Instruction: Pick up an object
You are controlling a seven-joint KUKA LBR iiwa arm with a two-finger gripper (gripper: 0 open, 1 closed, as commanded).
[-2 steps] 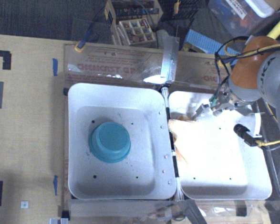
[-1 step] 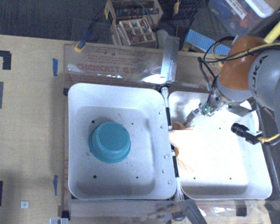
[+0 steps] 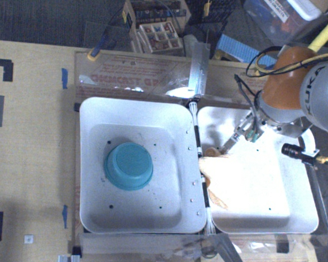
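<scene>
The fingers (image 3: 230, 142), whose spread I cannot tell, angle toward a small brown object (image 3: 212, 152) at the right white bin's (image 3: 270, 219) left wall; descend squarely over it.

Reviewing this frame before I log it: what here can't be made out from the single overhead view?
- Gripper: fingers too small and blurred in the camera view to tell open from shut, or whether they touch anything.
- Brownish object at the right bin's left wall: glare washes it out, so its identity and shape are unclear.
- Orange-tan patch below it: object or reflection, cannot tell.
- Blue bowl in the left bin: upright or inverted unclear.
</scene>
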